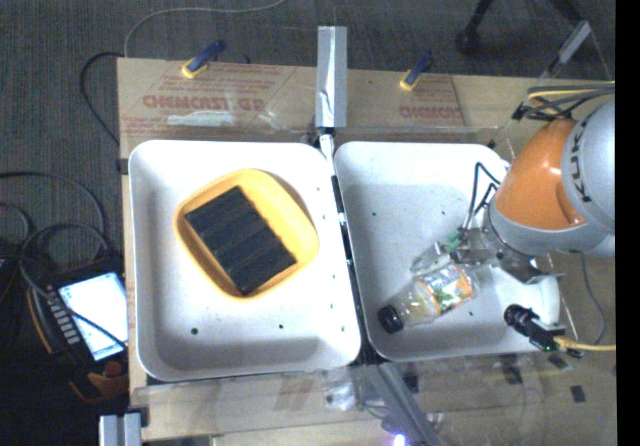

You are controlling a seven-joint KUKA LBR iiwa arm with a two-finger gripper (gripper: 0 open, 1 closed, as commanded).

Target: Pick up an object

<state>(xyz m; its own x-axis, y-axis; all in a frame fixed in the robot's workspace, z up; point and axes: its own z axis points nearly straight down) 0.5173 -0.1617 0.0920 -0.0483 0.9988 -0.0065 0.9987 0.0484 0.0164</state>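
Clear plastic bottle [432, 294] lies on its side in right bin [400, 194], dark cap toward lower-left, long axis running up-right w/ far end right under gripper [470, 246]; can't tell gripper's state or whether it has hold of anything.

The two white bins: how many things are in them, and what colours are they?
Yellow: 1, the yellow dish with a dark ridged block lying in it, in the left bin.
Clear: 1, the clear plastic bottle with a dark cap and a colourful label, lying on its side in the right bin.
Total: 2.
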